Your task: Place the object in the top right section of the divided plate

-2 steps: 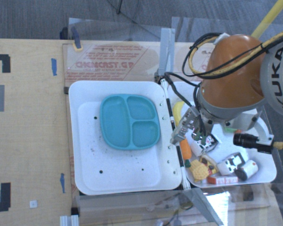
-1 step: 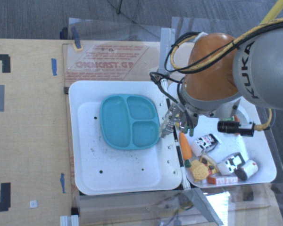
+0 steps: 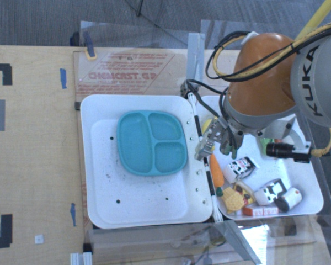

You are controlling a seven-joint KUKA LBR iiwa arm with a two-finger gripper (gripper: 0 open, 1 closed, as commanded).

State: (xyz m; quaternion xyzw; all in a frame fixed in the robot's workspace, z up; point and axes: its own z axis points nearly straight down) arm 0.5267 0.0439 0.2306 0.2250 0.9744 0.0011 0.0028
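Hovering with gripper (image 3: 220, 145) over right bin (image 3: 315, 195), fingers (image 3: 226, 143) spread on nothing, just above carrot (image 3: 215, 170) lying along bin's left wall; probably light, stiff, slick plastic, best pinched mid-body, then over to plate (image 3: 123, 145).

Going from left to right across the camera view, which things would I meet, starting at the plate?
plate → gripper → spotted toy → black-and-white box
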